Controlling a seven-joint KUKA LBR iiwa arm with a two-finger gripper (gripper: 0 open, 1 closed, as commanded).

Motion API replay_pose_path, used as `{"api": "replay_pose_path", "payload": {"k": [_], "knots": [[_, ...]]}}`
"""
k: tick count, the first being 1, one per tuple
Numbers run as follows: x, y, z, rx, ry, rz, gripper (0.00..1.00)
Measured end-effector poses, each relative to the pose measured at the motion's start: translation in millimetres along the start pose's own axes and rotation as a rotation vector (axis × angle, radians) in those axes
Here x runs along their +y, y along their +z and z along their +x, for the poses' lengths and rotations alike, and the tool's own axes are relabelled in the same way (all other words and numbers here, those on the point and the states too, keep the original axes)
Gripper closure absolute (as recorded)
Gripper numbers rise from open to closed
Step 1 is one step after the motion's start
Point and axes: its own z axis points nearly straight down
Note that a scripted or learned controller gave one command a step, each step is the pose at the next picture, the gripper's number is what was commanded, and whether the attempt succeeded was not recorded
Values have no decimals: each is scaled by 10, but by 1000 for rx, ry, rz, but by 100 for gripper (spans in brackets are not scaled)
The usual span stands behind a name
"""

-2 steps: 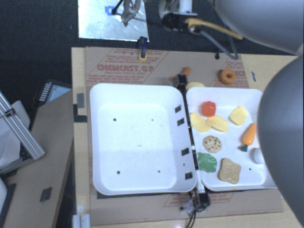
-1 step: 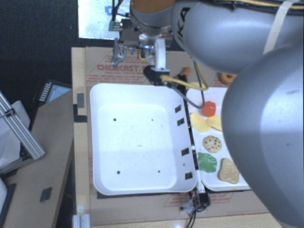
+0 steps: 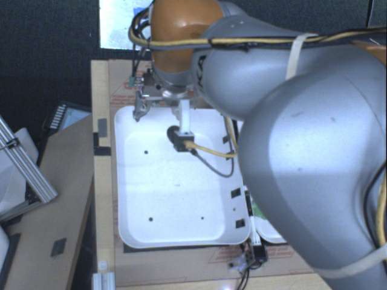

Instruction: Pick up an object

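Arm (image 3: 302, 132): grey and bulky, it comes in from the right, covers most of the right half of the view and reaches across to the far side of the bench.
Bench (image 3: 103, 101): brown board that bears both bins. Its left edge runs down the view beside a darker lower surface.
Left bin (image 3: 175, 186): white and shallow with rounded corners, seen in full apart from its far edge, which lies under the wrist.
Right bin (image 3: 273, 234): mostly hidden under the arm. A strip of its near left corner shows, just beside the left bin.
Band (image 3: 181, 23): the orange dome above the wrist, at the top centre, over the far rim of the left bin.
Rail (image 3: 27, 168): a pale metal bar lying aslant off the bench at the far left.
Gripper (image 3: 139, 109): hangs below the band and points down at the far left corner of the left bin, close to the rim. Whether it is spread or closed cannot be told, and nothing is seen in its grasp.
Green thing (image 3: 257, 210): a sliver at the arm's edge in the right bin's strip, well apart from the gripper. What it is cannot be told.
Clips (image 3: 236, 193): small black pieces along the seam between the bins.
Dots (image 3: 146, 152): a few dark specks on the left bin's floor.
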Motion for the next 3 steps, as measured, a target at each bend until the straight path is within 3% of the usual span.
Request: {"api": "replay_pose_path", "payload": {"k": [2,3], "knots": [[29,-73,-90,5,0,-15,0],[21,895,11,3,-4,-7,0]]}}
